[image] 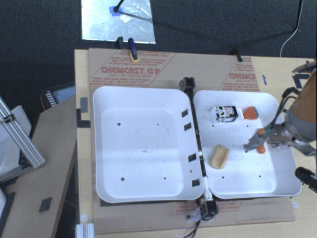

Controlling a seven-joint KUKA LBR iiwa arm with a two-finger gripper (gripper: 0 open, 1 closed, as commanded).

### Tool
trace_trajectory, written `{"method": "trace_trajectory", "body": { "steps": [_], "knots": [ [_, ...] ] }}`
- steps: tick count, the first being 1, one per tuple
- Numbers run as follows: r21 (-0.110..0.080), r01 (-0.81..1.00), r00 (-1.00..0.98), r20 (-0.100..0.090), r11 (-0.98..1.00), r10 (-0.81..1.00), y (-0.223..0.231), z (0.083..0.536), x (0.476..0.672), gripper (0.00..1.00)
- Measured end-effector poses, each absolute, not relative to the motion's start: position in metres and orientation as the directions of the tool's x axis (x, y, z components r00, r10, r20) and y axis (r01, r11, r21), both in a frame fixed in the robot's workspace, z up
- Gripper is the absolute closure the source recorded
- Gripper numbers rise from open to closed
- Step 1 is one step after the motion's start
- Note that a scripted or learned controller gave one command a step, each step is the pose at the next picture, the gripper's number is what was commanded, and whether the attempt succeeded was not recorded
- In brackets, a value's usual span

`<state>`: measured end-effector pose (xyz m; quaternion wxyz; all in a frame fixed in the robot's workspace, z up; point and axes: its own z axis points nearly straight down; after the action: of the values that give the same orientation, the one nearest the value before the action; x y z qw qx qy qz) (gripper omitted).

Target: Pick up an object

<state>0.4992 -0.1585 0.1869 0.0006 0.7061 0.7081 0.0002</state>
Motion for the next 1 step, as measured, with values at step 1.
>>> {"method": "trace_trajectory", "body": {
  "steps": [1],
  "knots": [
    [0.004, 1.0, -0.005, -0.001, 0.005, 1.0, -0.1585, 0.1977, 0.5003, 1.0]
  ]
}}
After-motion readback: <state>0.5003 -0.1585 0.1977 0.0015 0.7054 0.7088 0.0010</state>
